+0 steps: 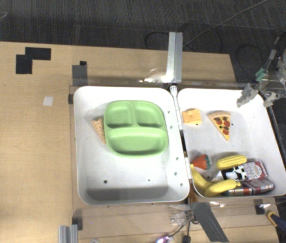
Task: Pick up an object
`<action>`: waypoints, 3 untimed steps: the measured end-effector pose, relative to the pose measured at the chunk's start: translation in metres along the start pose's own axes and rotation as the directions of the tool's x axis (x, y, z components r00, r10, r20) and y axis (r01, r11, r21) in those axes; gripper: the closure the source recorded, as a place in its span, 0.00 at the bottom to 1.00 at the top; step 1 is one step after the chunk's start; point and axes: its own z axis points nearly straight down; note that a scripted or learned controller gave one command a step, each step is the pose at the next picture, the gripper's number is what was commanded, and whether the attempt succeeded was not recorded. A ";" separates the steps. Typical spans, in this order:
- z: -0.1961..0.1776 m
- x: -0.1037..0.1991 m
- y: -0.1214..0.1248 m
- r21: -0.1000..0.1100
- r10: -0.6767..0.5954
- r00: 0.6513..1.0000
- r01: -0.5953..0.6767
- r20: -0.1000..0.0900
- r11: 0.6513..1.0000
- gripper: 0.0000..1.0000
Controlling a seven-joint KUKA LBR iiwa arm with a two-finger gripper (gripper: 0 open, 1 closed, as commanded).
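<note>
Two white bins (87, 151), gripper (257, 96) spread open at right bin's far-right rim, nothing held, toys (231, 173) crowding near edge

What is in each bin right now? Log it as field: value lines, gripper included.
left bin: green divided plate, with a tan item partly under its left edge
right bin, upper part: cheese cracker, pizza slice
right bin, lower part: pile with a tomato, corn cob, banana, cow-patterned toy, red packet
gripper: at the right bin's upper right corner, nothing seen between its fingers
pick: not yet done
</note>
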 end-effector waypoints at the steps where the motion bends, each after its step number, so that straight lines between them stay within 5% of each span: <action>1: 0.135 0.013 0.015 0.001 -0.193 0.981 0.193 -0.001 0.981 0.00; 2: 0.158 0.008 0.017 -0.006 -0.214 0.977 0.214 0.002 0.977 0.00; 3: 0.145 0.009 0.020 -0.015 -0.214 0.977 0.214 0.005 0.977 1.00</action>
